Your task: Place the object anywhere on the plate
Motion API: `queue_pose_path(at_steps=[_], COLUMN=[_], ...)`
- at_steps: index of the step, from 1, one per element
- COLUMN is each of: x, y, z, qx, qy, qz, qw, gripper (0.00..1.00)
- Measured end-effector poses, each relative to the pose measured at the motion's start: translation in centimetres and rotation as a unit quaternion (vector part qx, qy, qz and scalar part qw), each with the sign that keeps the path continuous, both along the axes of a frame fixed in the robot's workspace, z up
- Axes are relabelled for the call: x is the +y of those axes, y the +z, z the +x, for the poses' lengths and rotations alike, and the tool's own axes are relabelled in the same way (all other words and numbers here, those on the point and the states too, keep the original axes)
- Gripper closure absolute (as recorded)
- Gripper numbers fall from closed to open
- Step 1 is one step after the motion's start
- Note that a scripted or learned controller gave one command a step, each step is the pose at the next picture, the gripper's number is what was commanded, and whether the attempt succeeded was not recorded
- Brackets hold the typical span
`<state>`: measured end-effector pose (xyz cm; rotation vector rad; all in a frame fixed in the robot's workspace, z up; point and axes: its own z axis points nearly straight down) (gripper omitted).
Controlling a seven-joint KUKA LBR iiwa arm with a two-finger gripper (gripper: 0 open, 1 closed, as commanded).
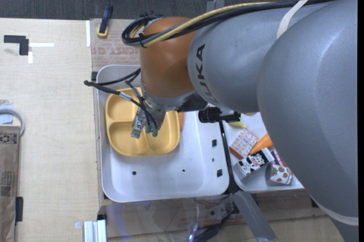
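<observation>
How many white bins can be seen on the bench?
2: the left bin holds the yellow plate; the right bin, mostly under the arm, holds small objects.

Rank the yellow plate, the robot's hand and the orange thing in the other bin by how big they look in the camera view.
1. yellow plate
2. hand, though nearer the camera
3. orange thing, partly hidden, so unsure

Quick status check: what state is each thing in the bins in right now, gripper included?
Gripper: over the plate, nothing seen between its fingers.
Yellow plate: flat in the left bin, partly covered by the arm.
Orange carrot-like item: lying in the right bin.
Printed packet: lying beside it.
Black-and-white item: lying in the right bin.
</observation>
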<state>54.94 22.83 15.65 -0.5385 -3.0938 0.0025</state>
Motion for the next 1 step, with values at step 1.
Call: queue_pose_path(at_steps=[1], x=[-1.59], y=[-0.83], z=[1.14], qx=[-0.001], qy=[0.053], qz=[0.0003], qw=[0.9986], gripper=[1.00])
